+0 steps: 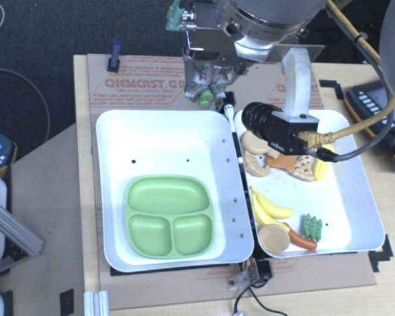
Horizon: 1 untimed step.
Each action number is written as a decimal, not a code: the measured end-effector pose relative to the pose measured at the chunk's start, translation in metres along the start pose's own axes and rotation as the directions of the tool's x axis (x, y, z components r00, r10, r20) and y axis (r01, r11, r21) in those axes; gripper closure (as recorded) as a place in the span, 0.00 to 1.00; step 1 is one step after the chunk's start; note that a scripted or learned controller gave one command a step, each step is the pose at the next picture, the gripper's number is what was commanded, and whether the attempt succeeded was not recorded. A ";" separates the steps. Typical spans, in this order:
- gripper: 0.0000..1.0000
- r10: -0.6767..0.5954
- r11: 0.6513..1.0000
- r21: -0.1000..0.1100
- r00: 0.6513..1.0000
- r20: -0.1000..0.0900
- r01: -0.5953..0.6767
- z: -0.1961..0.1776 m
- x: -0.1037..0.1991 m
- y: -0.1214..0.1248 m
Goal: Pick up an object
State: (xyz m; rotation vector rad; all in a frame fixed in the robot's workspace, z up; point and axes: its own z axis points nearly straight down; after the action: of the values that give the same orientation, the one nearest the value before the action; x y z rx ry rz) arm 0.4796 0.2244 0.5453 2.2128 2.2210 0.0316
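Where the right white bin [355,196] holds its small toy foods, a yellow plastic banana [268,207] lies beside a round tan cookie [274,238], an orange sausage [301,240] and green broccoli [312,227]. Beyond the bins hangs the gripper [207,87]; I cannot tell the state of its fingers. A green 3-compartment plate [169,214] sits in the left bin [112,176].

Arm [270,5] showing grey rounded casing with an orange band at top; silver ring beneath. Pincer [207,84] looking metallic, green-tipped. Tan cable [355,35] trailing alongside.
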 end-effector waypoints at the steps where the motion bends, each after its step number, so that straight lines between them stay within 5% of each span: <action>1: 1.00 -0.001 1.000 0.017 1.000 0.010 0.001 0.000 0.001 0.000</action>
State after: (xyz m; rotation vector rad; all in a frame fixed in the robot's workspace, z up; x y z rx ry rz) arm 0.4792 0.2253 0.5456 2.2151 2.2259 0.0024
